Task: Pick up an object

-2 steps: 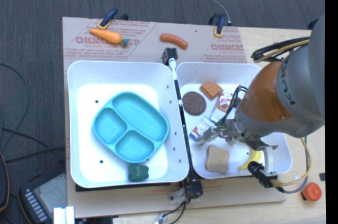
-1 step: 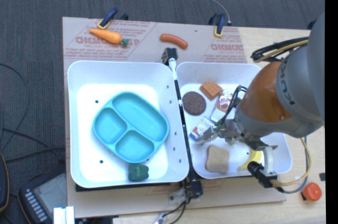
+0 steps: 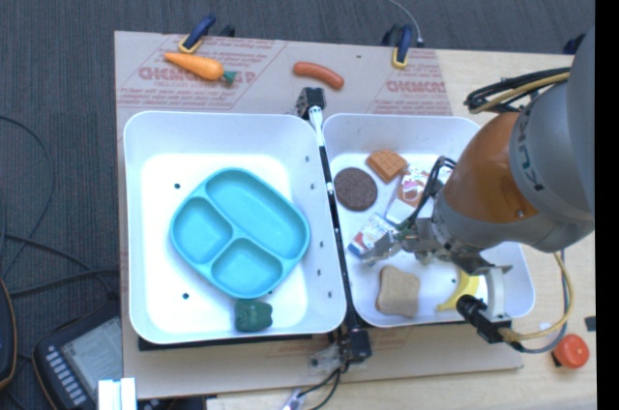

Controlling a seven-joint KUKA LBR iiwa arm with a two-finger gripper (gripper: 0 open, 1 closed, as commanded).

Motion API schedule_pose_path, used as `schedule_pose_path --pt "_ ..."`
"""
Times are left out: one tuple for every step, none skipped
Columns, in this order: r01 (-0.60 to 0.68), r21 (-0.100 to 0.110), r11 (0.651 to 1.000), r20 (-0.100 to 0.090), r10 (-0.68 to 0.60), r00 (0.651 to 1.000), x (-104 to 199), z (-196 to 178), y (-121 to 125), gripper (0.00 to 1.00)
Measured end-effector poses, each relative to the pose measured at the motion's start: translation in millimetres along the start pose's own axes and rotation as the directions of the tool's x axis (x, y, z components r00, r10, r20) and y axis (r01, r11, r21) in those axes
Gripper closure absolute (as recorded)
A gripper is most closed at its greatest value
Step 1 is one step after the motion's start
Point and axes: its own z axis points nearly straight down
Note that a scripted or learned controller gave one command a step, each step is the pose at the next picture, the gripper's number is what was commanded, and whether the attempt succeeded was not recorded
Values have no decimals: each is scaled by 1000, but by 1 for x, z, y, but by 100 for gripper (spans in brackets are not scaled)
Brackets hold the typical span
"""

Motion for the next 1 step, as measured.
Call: schedule_pose_path --pt "-6 -3 1000 11 6 1000 6 0 -1 0"
